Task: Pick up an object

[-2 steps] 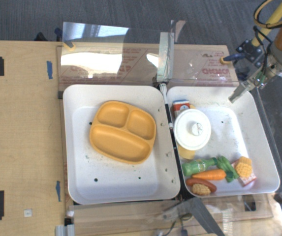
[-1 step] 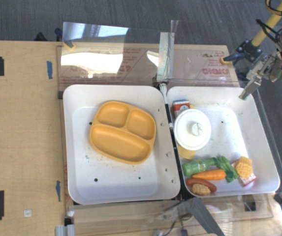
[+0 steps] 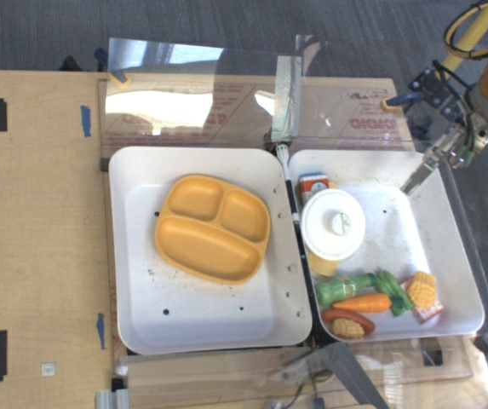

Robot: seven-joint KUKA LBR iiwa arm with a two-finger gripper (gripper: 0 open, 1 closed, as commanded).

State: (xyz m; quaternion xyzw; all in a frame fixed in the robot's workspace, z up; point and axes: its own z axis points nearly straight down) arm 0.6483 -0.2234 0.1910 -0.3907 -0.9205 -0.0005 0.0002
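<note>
Arm: it comes in from the upper right and sits high over the far right corner of the right bin (image 3: 461, 254), with cables bunched around the wrist.
Gripper: the gripper (image 3: 416, 182) slants down and to the left, its thin grey tip just inside the bin's back right corner, above bare white floor.
Fingers: from here they look like one narrow blade, and I cannot tell whether they are apart or together; nothing sits between them.
Objects to pick: all in the right bin. A white lidded cup (image 3: 334, 222) stands by the left wall, with a small red and white carton (image 3: 312, 183) just behind it. Along the front lie a green vegetable (image 3: 354, 286), a carrot (image 3: 365, 303), a hot dog (image 3: 348, 322) and a corn cob (image 3: 421, 290), packed close.
Left bin: the left bin (image 3: 133, 254) carries a yellow divided plate (image 3: 213, 227), off the walls.
Open room: the right bin's back right half is bare floor.
Edges: the two bins touch along the middle, and clear panels stand behind them on the bench (image 3: 31, 228).
</note>
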